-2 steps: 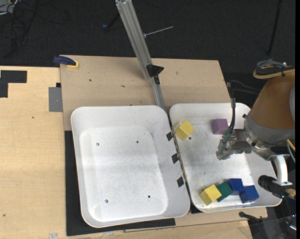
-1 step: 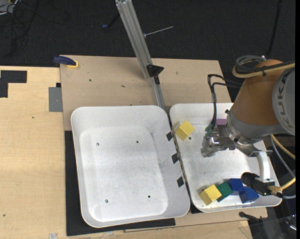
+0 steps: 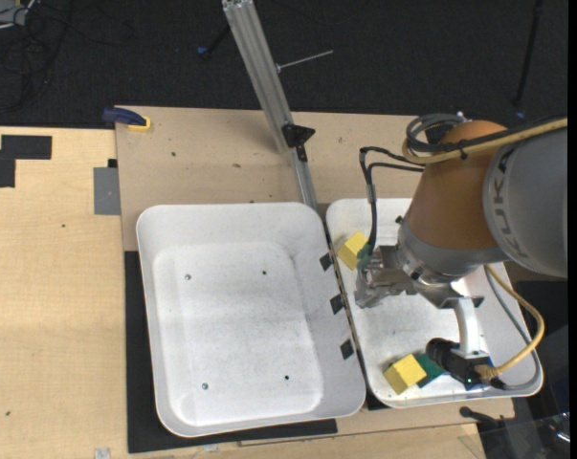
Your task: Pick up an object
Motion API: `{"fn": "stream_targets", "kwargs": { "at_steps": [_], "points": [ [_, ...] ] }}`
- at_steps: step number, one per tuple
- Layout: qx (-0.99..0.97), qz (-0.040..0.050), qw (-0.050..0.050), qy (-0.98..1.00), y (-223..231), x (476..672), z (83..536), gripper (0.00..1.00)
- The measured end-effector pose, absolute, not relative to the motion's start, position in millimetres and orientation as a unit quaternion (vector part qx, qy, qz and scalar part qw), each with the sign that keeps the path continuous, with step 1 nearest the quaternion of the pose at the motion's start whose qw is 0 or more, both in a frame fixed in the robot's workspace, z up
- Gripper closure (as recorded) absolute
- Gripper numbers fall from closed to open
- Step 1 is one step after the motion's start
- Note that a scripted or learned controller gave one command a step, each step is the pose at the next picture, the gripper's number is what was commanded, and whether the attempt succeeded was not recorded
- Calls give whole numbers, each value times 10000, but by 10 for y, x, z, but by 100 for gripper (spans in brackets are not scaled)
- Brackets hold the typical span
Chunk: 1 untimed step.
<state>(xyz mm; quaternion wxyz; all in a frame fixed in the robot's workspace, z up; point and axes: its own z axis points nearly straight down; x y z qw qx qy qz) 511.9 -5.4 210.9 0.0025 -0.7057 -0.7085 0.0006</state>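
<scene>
My gripper [image 3: 367, 288] hangs low over the left part of the right bin [image 3: 503, 328], under the grey and orange arm. A small yellow block [image 3: 352, 250] lies in that bin's upper left corner, just up and left of the gripper and very close to it. A yellow and green block [image 3: 409, 372] rests near the bin's front edge, below and to the right of the gripper. Nothing shows held in the gripper.
The left bin [image 3: 164, 247] sits beside the right one, with small black clips [image 3: 338, 303] along their shared edge. A slanted aluminium rail [image 3: 266, 79] runs down from the back to the gap between the bins. A blue and yellow clamp [image 3: 126, 118] lies at the bench's far left corner.
</scene>
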Motion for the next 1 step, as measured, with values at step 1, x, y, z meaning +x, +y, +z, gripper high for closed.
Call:
{"fn": "stream_targets", "kwargs": {
  "at_steps": [1],
  "points": [
    [-7059, 14, 14, -7083, 504, 5172, 2060, 100]
  ]
}}
